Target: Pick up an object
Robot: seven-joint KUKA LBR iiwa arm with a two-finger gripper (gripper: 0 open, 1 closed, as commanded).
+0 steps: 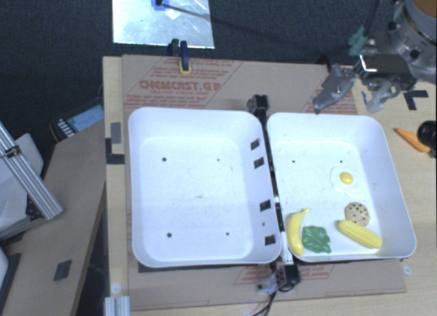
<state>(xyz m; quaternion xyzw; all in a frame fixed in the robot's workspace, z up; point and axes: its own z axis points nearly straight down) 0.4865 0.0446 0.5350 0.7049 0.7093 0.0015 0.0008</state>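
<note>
Two white bins are seen side by side on the bench: the left bin (136, 171) and the right bin (311, 137). Five things are counted in the right bin, all gathered in its near right part: one banana (295, 231) by the divider, one green leaf (317, 239) touching the banana on its right, one corn cob (360, 234) lying aslant near the front wall, one cookie (356, 212) just above the cob, and one fried egg (345, 178) further back, apart from the rest.

The gripper (351, 96) is held above the far right corner of the right bin, over the bench rather than the bin floor. Its two fingers are spread wide, and nothing is seen between them. It is well apart from all five things.

The bins are set on a brown cardboard sheet (184, 79) printed in red. One yellow and blue clamp (183, 56) is seen at its far edge. Beyond it, one shiny metal plate (160, 4) lies on dark carpet (54, 35). One orange object (410, 137) lies on the bench at the right. An aluminium rail (27, 178) is seen at the left.
</note>
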